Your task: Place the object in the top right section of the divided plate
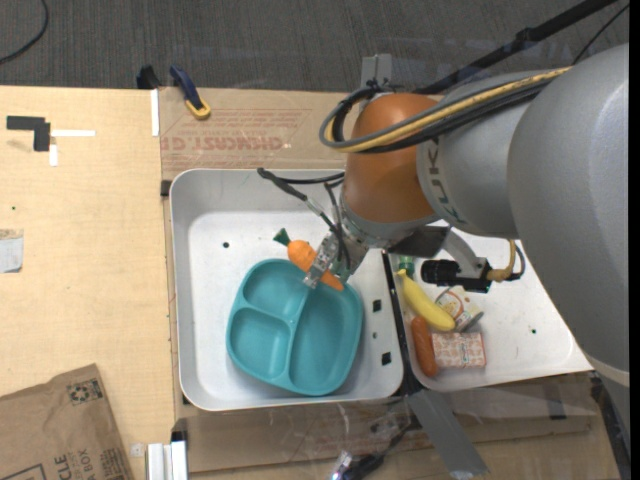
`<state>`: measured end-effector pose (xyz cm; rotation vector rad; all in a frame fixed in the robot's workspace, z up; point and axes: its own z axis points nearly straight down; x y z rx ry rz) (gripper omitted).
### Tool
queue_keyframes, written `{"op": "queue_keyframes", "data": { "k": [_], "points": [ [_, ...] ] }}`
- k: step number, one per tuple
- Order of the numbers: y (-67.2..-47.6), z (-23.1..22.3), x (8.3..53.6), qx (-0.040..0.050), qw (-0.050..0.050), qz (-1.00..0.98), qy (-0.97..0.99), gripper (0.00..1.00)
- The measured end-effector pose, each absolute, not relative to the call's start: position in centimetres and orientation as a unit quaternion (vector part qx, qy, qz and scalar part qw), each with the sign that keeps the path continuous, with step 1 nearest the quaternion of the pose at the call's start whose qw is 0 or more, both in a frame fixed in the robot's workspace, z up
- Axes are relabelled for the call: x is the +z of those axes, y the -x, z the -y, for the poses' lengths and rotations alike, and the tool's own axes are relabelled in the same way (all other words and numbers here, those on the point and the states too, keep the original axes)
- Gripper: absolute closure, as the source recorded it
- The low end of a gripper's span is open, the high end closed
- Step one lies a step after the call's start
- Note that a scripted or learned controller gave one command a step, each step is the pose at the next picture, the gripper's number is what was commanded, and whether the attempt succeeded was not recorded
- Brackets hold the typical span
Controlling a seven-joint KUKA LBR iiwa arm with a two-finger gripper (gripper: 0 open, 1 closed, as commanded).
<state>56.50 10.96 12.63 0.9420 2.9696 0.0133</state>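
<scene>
Teal plate (295, 333), 3 sections, lies in left bin (200, 268), toward bin's 5 o'clock. Two small sections sit on plate's left side, one large on its right.

Gripper (322, 268) hangs over plate rim at plate's 1 o'clock. Carrot (303, 254), orange w/ green top, sits at the tips: green end points to 10 o'clock, orange body runs under the fingers toward 4 o'clock. Fingers appear clenched on carrot; contact partly hidden by finger hardware, so grip is probable, not certain. Carrot overlaps plate's upper rim, at the top of the large right section.

Arm (520, 138): grey link enters from 3 o'clock; orange band (390, 158) above wrist covers bin's 1 o'clock corner. Cables (460, 93) loop over the band.

Right bin (540, 338) holds banana (425, 306), a red item (424, 348) beside it at 6 o'clock, and a small printed box (457, 350) touching both.

Clamp (190, 90) rests on bench at 11 o'clock of left bin. Cardboard (60, 418) lies at frame's 7 o'clock.
</scene>
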Motion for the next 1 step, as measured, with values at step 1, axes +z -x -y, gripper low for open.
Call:
{"op": "queue_keyframes", "data": {
  "k": [1],
  "points": [
    [-50.72,-16.69,20.96,-0.0002,0.001,-0.98,-0.199,1.0]
  ]
}}
